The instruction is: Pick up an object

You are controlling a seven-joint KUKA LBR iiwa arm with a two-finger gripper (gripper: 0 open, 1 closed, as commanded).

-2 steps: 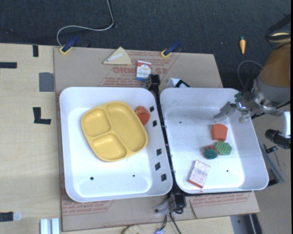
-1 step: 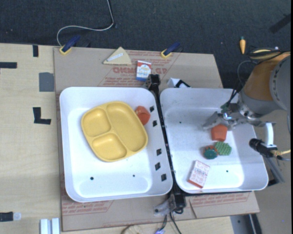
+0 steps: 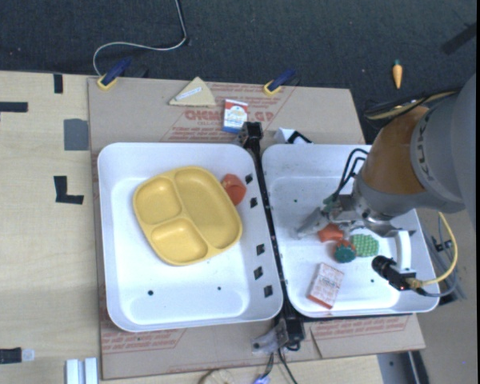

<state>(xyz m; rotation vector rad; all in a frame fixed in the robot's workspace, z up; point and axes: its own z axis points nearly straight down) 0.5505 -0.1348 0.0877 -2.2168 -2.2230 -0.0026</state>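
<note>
Look into the right bin (image 3: 304,174) and you are seeing a small orange thing (image 3: 330,233) lying near its middle. Just beside it, a bit nearer, a little teal thing (image 3: 346,254) is lying, and a green mesh thing (image 3: 365,245) is sitting right next to that. A flat pink packet (image 3: 326,285) is lying near the front edge of the same bin, apart from the others.

The pincer (image 3: 318,221) is reaching down into the right bin, just to the left of the small orange thing. You cannot tell if it is spread or pressed together, because it is grey and blurry against the white bin, and you cannot tell if it is touching the orange thing. The arm (image 3: 420,158) is coming in from the right, with its orange band (image 3: 394,154) showing over the bin's far right part.

In the left bin (image 3: 176,306) a yellow plate (image 3: 186,213) with three parts is lying, tilted in the middle. A red-orange thing (image 3: 234,187) is sitting at its right edge, close to the wall between the bins.

Both bins are resting on a brown cardboard sheet (image 3: 144,110) on the surface (image 3: 32,238). On the far side of the sheet a small red and white box (image 3: 235,116) is standing, and a pale triangle thing (image 3: 194,93) is lying to its left.
</note>
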